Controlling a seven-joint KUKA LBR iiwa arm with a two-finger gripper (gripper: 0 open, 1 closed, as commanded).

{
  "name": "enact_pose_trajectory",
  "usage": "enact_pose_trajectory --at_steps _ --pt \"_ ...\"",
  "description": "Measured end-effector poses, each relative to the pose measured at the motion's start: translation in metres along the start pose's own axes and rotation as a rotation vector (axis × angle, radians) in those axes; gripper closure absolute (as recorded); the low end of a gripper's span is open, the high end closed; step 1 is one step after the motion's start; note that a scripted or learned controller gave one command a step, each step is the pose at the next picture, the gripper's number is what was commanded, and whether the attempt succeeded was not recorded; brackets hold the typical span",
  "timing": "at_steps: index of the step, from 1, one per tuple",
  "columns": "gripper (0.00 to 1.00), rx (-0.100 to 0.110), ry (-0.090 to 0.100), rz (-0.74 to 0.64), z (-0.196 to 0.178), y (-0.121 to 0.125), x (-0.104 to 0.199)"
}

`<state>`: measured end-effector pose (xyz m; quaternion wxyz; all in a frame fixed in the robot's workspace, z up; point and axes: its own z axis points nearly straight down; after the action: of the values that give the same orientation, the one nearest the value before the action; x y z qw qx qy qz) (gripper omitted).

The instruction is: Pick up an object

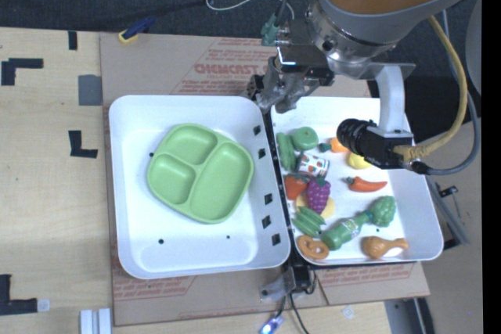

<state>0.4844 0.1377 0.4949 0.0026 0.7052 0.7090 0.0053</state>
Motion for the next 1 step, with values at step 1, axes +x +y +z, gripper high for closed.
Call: enact_pose_trajectory --at_steps 1 --pt "1.0 0.028 -0.009 0.01 0.1359 -0.0041 -0.0439"
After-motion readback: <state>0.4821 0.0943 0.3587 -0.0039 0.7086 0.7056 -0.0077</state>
